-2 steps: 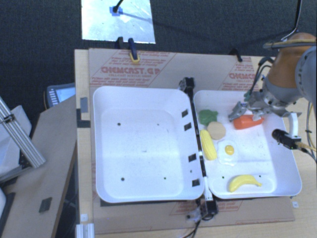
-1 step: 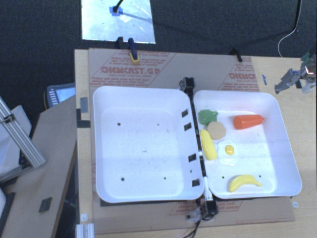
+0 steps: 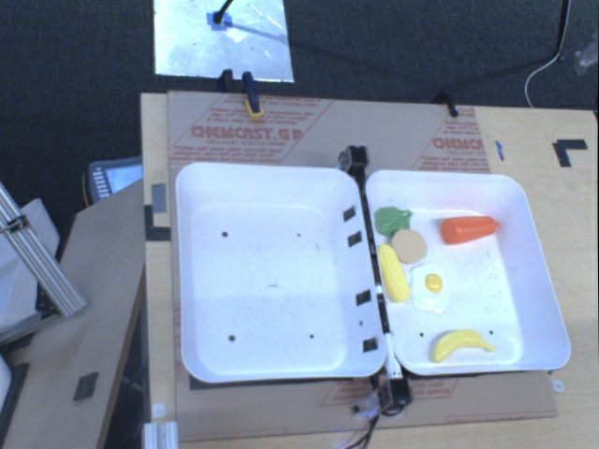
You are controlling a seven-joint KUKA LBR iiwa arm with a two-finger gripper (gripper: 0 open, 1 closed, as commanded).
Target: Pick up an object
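Clearly nothing is picked yet: carrot (image 3: pixel 468 228), banana (image 3: pixel 460 344), corn (image 3: pixel 393 272) and egg (image 3: pixel 431 285) lie in the frame's right bin (image 3: pixel 547 316).

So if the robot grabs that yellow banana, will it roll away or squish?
The banana looks like a shiny toy, so probably stiff and light, not squishy. Its curved shape likely makes it rock or spin rather than roll far. The glossy skin could slip between fingers.

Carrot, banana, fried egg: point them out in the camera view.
carrot (image 3: pixel 468 229), camera view, middle of its orange body.
banana (image 3: pixel 460 345), camera view, middle of the curve.
fried egg (image 3: pixel 433 282), camera view, on the yolk.
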